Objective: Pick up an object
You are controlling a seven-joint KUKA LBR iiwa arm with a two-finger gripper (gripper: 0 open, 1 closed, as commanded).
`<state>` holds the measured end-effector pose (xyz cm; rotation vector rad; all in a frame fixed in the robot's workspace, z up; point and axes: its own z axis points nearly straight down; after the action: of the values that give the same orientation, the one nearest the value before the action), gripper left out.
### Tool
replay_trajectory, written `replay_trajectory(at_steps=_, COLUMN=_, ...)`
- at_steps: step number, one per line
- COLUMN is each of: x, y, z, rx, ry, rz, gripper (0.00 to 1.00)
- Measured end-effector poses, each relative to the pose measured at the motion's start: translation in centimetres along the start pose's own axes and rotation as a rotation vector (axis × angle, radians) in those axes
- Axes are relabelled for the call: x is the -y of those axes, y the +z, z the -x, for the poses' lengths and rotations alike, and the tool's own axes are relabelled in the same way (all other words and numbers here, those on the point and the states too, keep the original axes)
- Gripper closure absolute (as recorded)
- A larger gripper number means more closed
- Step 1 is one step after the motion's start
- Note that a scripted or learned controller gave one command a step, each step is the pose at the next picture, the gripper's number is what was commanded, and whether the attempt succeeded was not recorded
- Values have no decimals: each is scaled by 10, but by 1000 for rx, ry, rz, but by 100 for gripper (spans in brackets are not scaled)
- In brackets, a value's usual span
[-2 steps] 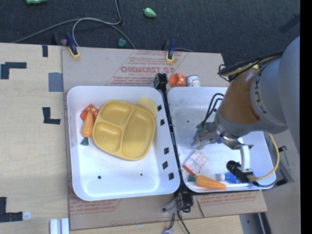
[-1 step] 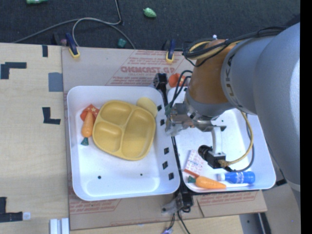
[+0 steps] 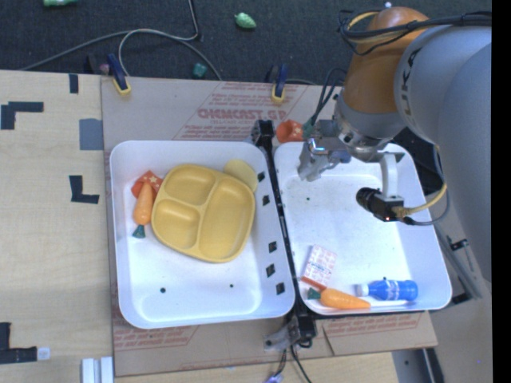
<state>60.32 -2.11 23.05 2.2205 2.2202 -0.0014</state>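
A: Where is the hand (image 3: 313, 166) being held?

B: It is being held over the far left corner of the right bin (image 3: 415, 206), just beside the divider; nothing is being gripped, and how wide it stands cannot be told.

A: What is being offered for picking?

B: A toy carrot (image 3: 345, 299), a blue and white bottle (image 3: 389, 290) and a small patterned packet (image 3: 319, 266) are lying along the near edge, well apart from the hand.

A: How is the carrot being judged?

B: Probably light, stiff and smooth; it is best taken across its thick middle. The bottle may roll.

A: And room?

B: The near rim is crowding the carrot and the bottle, while open floor is being left mid-bin. The yellow divided plate (image 3: 204, 212) is taking up most of the left bin (image 3: 128, 238).
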Motion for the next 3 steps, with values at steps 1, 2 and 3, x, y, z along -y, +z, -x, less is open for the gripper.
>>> replay_trajectory(at_steps=1, x=-12, y=10, z=89, rx=0, ry=1, rz=-2, gripper=100)
replay_trajectory(at_steps=2, x=21, y=-13, z=33, rx=-2, ry=-2, rz=-1, gripper=100)
replay_trajectory(at_steps=3, x=10, y=-6, z=-25, rx=-2, ry=-3, rz=-3, gripper=100)
